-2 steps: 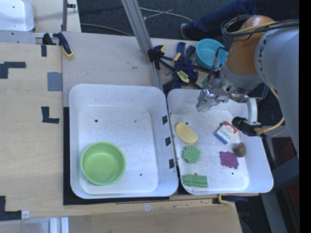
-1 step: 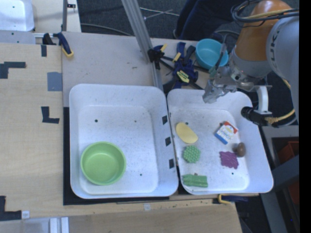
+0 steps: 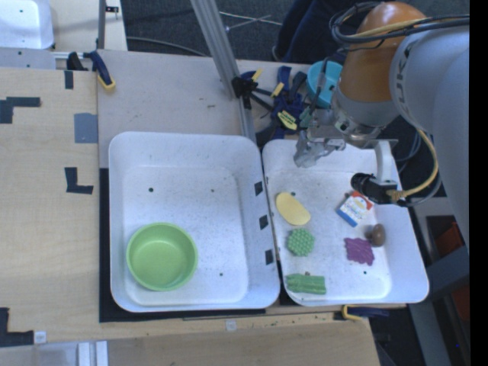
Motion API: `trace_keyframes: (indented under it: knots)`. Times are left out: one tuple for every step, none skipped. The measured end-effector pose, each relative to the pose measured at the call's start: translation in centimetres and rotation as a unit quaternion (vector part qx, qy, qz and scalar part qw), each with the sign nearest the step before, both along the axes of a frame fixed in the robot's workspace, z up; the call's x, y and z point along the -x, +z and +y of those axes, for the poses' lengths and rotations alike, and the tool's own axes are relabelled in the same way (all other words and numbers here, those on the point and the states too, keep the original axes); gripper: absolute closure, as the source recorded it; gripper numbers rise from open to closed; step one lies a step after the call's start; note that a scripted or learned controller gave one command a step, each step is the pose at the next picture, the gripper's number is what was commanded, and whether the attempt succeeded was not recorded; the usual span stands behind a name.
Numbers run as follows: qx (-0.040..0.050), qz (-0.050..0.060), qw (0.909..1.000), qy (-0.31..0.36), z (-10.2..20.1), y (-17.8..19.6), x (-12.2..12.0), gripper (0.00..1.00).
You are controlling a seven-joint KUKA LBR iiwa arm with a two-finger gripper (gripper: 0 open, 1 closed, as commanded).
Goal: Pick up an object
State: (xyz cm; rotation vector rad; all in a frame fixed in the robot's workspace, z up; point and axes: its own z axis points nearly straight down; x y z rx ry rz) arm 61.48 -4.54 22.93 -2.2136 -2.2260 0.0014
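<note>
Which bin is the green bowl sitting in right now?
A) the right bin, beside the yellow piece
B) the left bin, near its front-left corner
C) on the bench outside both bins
B: the green bowl rests inside the left bin, toward its front-left corner, while the yellow piece and the other small items lie in the right bin.

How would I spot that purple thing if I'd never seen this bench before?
Look in the right bin, the one with several small objects. Near its right side lies the purple toy, just below a brown lump and a small white, blue and red box. It is the only purple, ragged-edged piece there.
</note>
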Motion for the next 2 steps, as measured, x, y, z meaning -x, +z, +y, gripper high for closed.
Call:
trace_keyframes:
  knots:
    - [-0.0007, 0.0, 1.0, 0.001, 5.2, 0.9, 1.7, 1.0]
    - [-0.0001, 0.001, 1.0, 0.001, 11.2, 0.1, 3.4, 1.0]
